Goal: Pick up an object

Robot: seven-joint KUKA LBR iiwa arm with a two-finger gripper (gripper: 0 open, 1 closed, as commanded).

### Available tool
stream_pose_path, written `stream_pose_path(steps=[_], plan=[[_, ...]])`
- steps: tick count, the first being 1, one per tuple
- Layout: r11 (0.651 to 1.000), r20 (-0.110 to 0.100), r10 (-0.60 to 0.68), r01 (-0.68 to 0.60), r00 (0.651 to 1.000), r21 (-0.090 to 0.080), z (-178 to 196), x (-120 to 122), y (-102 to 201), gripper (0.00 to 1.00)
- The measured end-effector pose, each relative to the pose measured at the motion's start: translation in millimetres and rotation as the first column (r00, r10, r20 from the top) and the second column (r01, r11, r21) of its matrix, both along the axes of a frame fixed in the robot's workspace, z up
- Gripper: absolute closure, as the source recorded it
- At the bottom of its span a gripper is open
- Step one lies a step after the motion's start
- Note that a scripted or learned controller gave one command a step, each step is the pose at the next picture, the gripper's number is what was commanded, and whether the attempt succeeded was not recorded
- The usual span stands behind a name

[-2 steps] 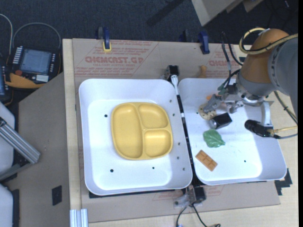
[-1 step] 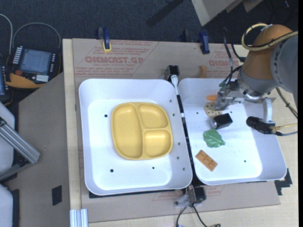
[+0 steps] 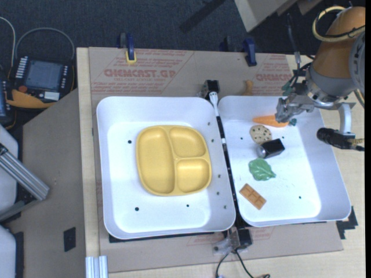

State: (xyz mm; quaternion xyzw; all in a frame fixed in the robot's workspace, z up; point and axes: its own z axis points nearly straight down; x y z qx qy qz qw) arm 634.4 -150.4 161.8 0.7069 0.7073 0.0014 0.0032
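From the camera above the bench, I saw my gripper point(image 3: 285, 112) low over the far side of the right bin point(image 3: 324, 198), and its tip was at the right end of the orange carrot point(image 3: 265, 120), touching it or almost touching it. I think I was placed there because the carrot was the nearest thing to my side and lay a little apart from the others, so it was an easy choice for picking. Whether I was grasping the carrot or was only over it, I could not tell, because the wrist hid that place. The carrot was a flat, long piece, bright orange, pointing to the left, and it lay on the white floor of the bin near the far wall. Just beside it, toward the camera, was a round cookie point(image 3: 261, 134) with dark dots, and next to that a small black and silver cylinder point(image 3: 271, 148) lying on its side. A green leaf-like piece point(image 3: 261, 169) lay nearer to the camera, and a brown waffle-like bar point(image 3: 253, 196) was nearer still. In the left bin point(image 3: 116, 126) a yellow plate point(image 3: 173, 159) with three compartments rested in the middle, well apart from my work, so I judged it played no part in this pick.
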Motion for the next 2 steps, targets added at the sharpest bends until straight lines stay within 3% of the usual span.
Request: stream_pose_path(steps=[1, 2], plan=[[1.0, -0.002, 0.0, 0.0, 1.0, 0.001, 44, 1, 0, 1.0], [1.0, -0.008, 0.004, -0.004, 1.0, 0.005, 57, -21, 54, 1.0]])
